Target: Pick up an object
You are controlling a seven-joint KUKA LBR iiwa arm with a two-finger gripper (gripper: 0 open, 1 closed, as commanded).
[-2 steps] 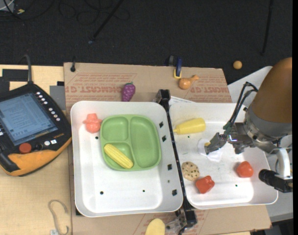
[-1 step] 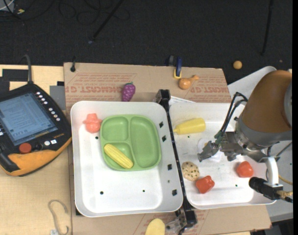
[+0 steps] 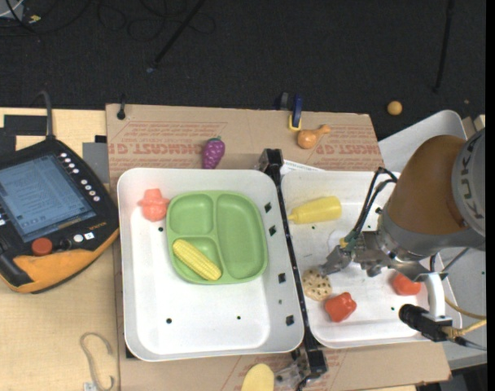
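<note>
Gripper [image 3: 343, 257] sits low in the right bin [image 3: 357, 335], above the cookie [image 3: 317, 284] and just left of the red pepper [image 3: 340, 306]; whether its claw is spread or pinched cannot be told. Yellow bottle [image 3: 316, 211] lies near the bin's upper left. Left bin [image 3: 199, 332] holds a green tray [image 3: 231, 235] with corn [image 3: 197, 260].

tray [image 3: 231, 235] in left bin [image 3: 142, 300] | corn [image 3: 197, 260] on tray | cookie [image 3: 316, 284] in right bin [image 3: 370, 336]
</note>
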